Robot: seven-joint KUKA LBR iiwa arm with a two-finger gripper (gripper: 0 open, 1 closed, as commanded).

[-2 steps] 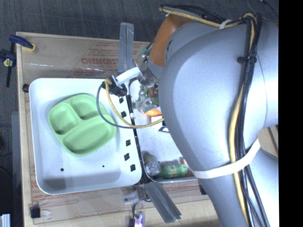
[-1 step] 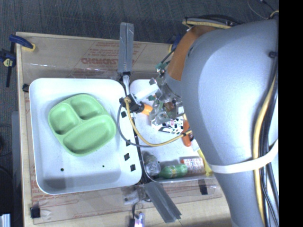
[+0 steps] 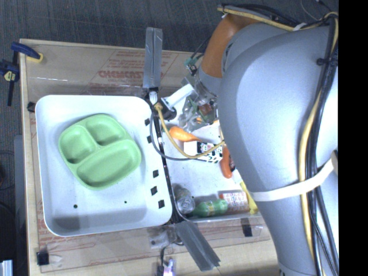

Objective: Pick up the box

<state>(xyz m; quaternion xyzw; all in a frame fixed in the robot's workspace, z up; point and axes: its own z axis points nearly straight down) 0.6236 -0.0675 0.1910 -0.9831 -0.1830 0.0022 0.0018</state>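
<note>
Arm [image 3: 282, 125] comes in from 3 o'clock and covers most of the right bin [image 3: 190, 211]. Orange band [image 3: 217, 48] sits at about 1 o'clock of frame centre, with the wrist below it.

Tool [image 3: 198, 105] is down in the upper part of the right bin, amid clutter. Can't tell if it is wide or narrow: the tip is lost against the items under it, and nothing is clearly seen gripped.

Box [image 3: 198, 147]: a small white carton with dark print, lying flat in the right bin, at 6 o'clock from the tool and close to it. Contact with the tool can't be judged. The arm body hides the box's right end.

Around the box:
- an orange carrot-like piece [image 3: 184, 134] at 11 o'clock of the box, between it and the tool, touching or nearly so
- a red-orange item [image 3: 226, 161] at 4 o'clock, right at the arm's edge
- a green bottle [image 3: 210, 207] lying on its side along the bin's near wall, well apart at 6 o'clock
- a crumpled silver can [image 3: 184, 199] just at 9 o'clock of the bottle

Left bin [image 3: 49, 206] holds a green divided plate [image 3: 100, 151], right way up, at 9 o'clock of the box, across the shared wall.

Both bins sit on the bench [image 3: 86, 59].
</note>
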